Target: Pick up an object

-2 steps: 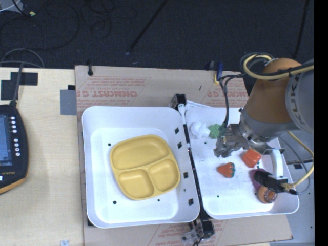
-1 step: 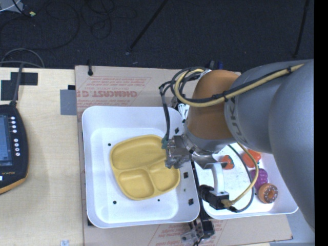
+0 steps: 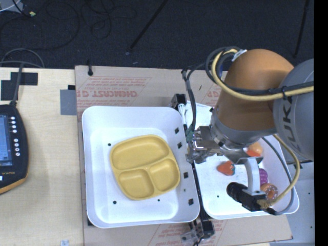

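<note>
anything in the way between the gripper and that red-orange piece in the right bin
Nothing visible does. The gripper is at the right bin's inner wall. The red-orange piece lies close by, toward the bin's middle, with bare white floor between them.

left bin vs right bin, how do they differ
The left bin holds one large yellow divided plate; the right bin holds several small items, among them a red one and a purple one. The left bin lies in open view; the right bin is partly covered by the arm. Both are shallow and white.
</note>
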Tool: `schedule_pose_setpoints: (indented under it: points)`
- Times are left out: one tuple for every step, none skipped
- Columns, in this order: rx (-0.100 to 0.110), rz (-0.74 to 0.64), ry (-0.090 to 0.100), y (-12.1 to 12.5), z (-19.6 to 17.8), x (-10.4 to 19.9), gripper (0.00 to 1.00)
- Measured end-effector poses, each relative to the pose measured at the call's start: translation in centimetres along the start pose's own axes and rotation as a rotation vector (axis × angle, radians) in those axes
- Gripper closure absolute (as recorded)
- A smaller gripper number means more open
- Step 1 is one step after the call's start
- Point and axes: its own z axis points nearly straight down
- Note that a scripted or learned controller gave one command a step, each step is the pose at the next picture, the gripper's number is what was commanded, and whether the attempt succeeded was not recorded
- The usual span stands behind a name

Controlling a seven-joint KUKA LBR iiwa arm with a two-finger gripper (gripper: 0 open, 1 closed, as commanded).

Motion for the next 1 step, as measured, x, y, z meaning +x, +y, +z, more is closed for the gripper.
schedule_pose_setpoints:
  points:
    - [0.004, 0.005, -0.004, 0.07, -3.24, -5.57, 1.00]
